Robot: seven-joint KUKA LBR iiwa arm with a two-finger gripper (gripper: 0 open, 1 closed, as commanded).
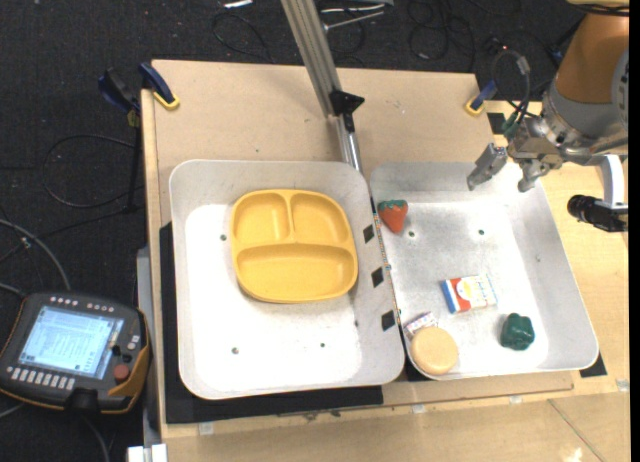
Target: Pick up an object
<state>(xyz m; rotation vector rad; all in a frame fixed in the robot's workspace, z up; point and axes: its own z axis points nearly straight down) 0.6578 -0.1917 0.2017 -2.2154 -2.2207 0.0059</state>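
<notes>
worktop (250, 110): tan board on a dark floor, carrying two shallow white bins side by side, with blue-and-yellow clamps at its far corners.
left bin (200, 350): white, rounded corners, holding a single plate; its right edge overlaps the neighbouring bin.
right bin (540, 240): white, scuffed grey in the middle, holding four small things.
arm (590, 50): enters from the right, orange band above a grey wrist, poised over the far right corner of the right bin.
yellow plate (294, 245): divided into three compartments, sitting in the upper middle of the left bin.
metal post (310, 30): slanted grey bar running from the top edge down to the seam between the bins.
pendant (70, 350): handheld controller with a lit screen, lying on the floor left of the worktop.
claw (508, 172): two fingers spread well apart with nothing between them, above the far edge of the right bin.
box (468, 293): small red, white and blue carton, lying flat in the right bin's middle.
round biscuit (435, 350): pale tan disc at the near left corner of the right bin.
green object (517, 331): dark, lumpy, near the right bin's front edge, right of the biscuit.
strawberry (394, 214): red with a green top, by the right bin's left wall, well apart from the claw.
</notes>
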